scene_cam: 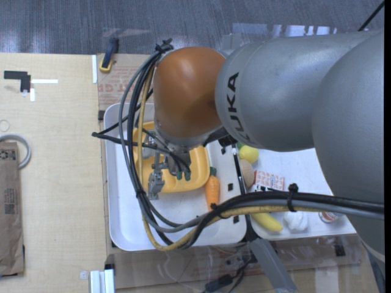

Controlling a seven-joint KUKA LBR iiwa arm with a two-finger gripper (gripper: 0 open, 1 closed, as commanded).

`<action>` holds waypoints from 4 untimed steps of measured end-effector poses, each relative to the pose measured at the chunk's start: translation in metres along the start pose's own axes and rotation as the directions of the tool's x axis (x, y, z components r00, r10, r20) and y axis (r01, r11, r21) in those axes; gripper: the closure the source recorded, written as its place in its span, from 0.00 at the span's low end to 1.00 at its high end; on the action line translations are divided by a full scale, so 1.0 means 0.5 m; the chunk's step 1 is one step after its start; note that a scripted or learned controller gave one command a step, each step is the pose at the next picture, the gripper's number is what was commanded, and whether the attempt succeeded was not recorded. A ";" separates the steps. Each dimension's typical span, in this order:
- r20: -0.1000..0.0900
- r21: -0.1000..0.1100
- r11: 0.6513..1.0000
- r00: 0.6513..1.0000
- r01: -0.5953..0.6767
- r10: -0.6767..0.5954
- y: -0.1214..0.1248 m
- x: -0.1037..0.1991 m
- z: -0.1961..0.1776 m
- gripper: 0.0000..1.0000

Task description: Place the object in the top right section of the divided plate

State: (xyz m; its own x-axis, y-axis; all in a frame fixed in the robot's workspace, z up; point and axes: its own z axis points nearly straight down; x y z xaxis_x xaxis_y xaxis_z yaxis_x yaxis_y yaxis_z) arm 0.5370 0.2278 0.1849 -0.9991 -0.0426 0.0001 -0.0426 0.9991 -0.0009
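Roughly upright carrot (212, 191) beside yellow plate (197, 166), tip up; hand (156, 184) over plate, grip unreadable.

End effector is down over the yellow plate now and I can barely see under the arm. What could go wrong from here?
1. The arm hides most of the yellow divided plate, so the target section can't be confirmed; a drop may land in the wrong one.
2. The carrot lies against the plate's edge, where the end effector could knock it.
3. Cables loop low over the bin and might snag.
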 end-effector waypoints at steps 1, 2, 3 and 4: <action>0.002 0.000 0.997 0.997 0.079 -0.079 -0.163 -0.077 0.011 0.00; 0.001 -0.001 0.960 0.960 0.281 -0.281 -0.246 -0.078 0.086 0.00; 0.005 -0.001 0.909 0.909 0.417 -0.417 -0.056 -0.093 -0.097 0.00; 0.008 -0.001 0.911 0.911 0.413 -0.413 -0.058 -0.096 -0.115 1.00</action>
State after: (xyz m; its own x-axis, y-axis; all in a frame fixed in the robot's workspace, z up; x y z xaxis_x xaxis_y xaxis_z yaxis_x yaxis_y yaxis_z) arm 0.5864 0.2009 0.2422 -0.8924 -0.4511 -0.0072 -0.4511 0.8925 0.0007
